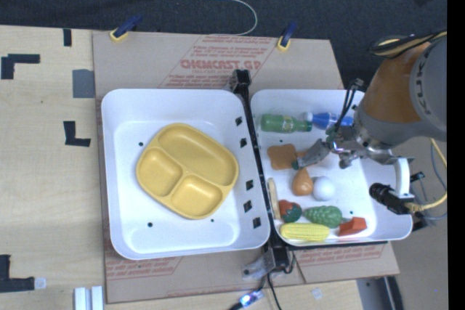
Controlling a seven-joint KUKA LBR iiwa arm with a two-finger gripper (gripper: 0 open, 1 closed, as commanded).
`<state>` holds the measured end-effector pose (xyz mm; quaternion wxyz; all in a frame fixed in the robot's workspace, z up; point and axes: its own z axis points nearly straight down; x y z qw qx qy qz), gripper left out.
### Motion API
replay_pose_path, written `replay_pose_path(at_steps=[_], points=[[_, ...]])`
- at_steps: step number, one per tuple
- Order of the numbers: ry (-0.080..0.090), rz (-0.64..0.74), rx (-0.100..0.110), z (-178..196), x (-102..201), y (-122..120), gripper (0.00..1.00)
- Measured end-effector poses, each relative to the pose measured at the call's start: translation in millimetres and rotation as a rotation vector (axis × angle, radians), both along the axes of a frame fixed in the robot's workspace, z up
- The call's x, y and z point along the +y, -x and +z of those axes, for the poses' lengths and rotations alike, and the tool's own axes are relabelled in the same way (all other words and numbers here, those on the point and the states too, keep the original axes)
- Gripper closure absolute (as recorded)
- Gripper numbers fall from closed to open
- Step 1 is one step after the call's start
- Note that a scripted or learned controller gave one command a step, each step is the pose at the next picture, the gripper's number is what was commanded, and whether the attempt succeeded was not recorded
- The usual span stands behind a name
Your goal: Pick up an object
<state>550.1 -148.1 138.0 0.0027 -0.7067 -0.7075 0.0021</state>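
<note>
Hovering gripper (320, 154) over right bin (378, 229) | grip state: I cannot tell | beside brown block (282, 156), orange piece (302, 181)

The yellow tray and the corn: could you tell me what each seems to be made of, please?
The yellow tray looks like moulded plastic with a matte finish: one even colour, rounded edges, three pressed compartments. The corn is probably plastic toy food, smooth and slightly glossy, too uniform in colour for real corn; its texture is too small to confirm.

Red print on cardboard sheet (218, 58) under the bins, seemingly "CHEMCAST GP", upside down
</note>
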Motion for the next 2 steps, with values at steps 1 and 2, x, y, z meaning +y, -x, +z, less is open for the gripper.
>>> replay_pose_path(at_steps=[1,2], points=[[0.001,0.0,-0.002,-53.9,1.1,1.1,0.0],[0.0,0.0,-0.004,-40.9,1.2,0.3,1.0]])
